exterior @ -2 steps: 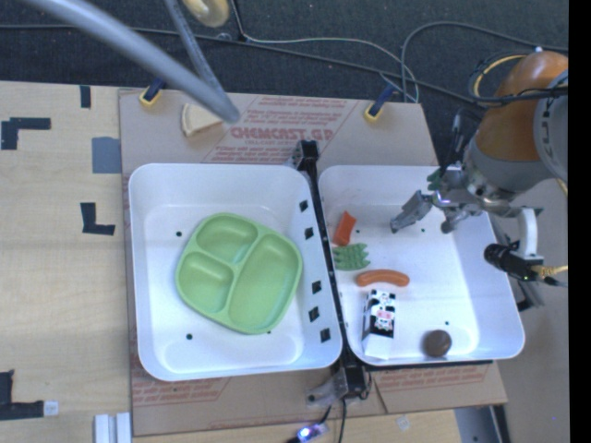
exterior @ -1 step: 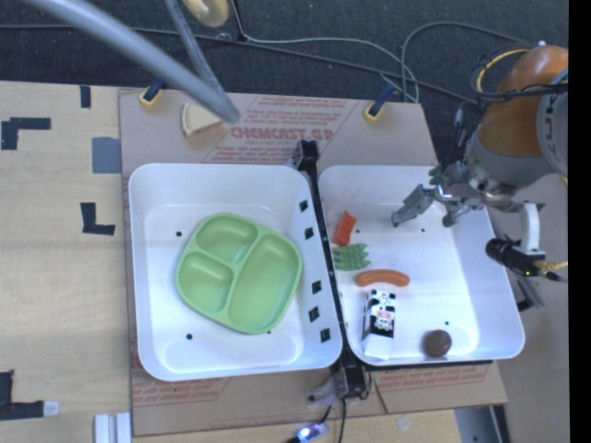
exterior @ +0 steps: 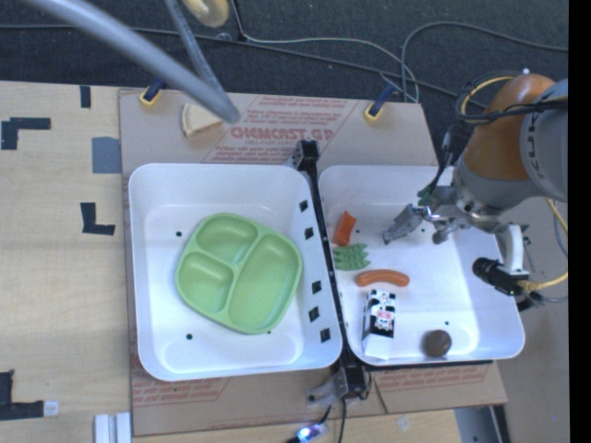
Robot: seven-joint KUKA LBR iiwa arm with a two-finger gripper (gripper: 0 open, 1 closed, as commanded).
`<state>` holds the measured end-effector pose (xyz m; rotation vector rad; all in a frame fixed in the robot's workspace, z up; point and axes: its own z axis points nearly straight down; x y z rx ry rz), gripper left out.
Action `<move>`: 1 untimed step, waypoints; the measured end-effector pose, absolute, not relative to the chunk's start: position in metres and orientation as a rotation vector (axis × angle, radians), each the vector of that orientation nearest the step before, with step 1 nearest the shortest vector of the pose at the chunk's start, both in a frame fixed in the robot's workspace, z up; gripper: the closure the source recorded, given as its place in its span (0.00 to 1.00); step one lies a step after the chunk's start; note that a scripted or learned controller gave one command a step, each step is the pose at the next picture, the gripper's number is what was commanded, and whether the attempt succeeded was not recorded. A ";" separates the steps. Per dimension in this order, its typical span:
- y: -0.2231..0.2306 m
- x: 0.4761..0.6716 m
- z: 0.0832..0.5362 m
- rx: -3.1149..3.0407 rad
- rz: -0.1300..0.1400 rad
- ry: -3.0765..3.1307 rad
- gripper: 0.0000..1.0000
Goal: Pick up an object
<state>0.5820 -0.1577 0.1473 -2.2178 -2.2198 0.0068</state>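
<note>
Green divided plate [exterior: 241,271] fills the left bin [exterior: 148,210], long axis running 10 to 4 o'clock. In the right bin [exterior: 494,335]: milk carton [exterior: 380,319] at 6 o'clock, long axis upright in view; sausage [exterior: 382,278] crosswise just above it, carrot [exterior: 344,228] at 10 o'clock. Gripper [exterior: 420,226] hovers at 1 o'clock, jaws spread, nothing between.

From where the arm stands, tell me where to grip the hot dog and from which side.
Grip the hot dog across its narrow middle, coming straight down from above. It lies flat and long, left to right, so the gripper likely closes best across its short width, clear of the milk carton just below.

Carrot [exterior: 344,228], leafy green [exterior: 351,257], sausage [exterior: 382,278], milk carton [exterior: 379,321] and brown ball [exterior: 437,343] lie loose together.
</note>
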 end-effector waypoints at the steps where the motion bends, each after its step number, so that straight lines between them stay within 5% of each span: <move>1: -0.148 0.580 0.089 -2.216 0.007 -2.220 0.00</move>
